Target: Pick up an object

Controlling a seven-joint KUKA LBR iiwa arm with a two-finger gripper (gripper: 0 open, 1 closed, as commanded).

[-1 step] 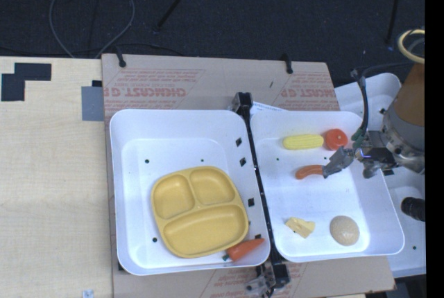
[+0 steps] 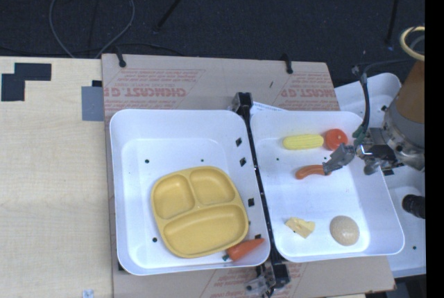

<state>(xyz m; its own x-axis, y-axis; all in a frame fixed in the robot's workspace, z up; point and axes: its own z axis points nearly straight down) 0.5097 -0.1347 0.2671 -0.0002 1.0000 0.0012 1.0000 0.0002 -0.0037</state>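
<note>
Bench carries two shallow white bins side by side on a brown cardboard sheet printed with reversed red lettering.

Left white bin: one yellow plastic divided plate with three compartments, lying flat toward the bin's near right corner. An orange toy carrot with a green tip rests just beside the plate's near right edge, up against the bin's near right wall by the divider.

Right white bin: a yellow toy corn cob lies flat near the far wall, lengthwise left to right. A red round toy tomato sits just beside the cob's right end. An orange-red curved piece, like a small toy chilli, lies near the bin's middle, closer to the right. A pale yellow wedge like toy cheese lies near the near wall, and a beige round ball-like object sits just to its right, toward the near right corner.

Grey arm reaches in over the right bin's right wall. Two-finger gripper sits low over the bin, dark fingers pointing left. Its tips are at the right end of the chilli piece, just below the tomato. Cannot tell whether the tips touch or grip the chilli; how far apart the fingers stand is not readable from this slant.
</note>
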